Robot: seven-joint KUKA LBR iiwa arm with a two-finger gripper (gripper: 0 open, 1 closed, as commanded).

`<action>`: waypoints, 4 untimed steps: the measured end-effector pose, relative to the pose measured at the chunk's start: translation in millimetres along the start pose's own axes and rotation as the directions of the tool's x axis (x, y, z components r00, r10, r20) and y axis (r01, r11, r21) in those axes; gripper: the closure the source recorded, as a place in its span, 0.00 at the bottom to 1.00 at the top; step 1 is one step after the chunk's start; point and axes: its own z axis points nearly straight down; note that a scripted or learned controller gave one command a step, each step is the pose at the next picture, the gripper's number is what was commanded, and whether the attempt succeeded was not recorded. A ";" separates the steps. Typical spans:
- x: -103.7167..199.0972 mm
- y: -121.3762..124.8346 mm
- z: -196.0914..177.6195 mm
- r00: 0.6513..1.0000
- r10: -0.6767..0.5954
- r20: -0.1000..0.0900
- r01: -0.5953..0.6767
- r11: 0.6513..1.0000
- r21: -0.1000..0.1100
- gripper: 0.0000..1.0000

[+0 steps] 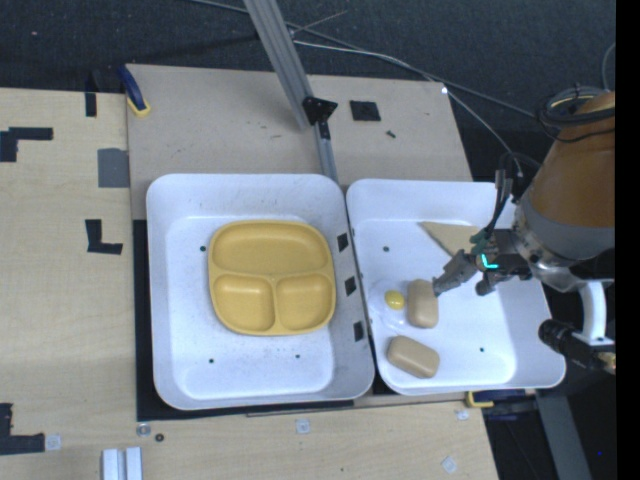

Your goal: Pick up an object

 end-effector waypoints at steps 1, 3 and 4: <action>-0.1 0.8 -1.2 1.000 0.000 0.000 0.000 1.000 -0.003 0.00; 3.2 13.8 93.8 1.000 0.001 0.001 -0.001 1.000 -0.001 0.00; 1.7 3.0 146.5 1.000 0.001 0.000 -0.001 1.000 0.000 0.00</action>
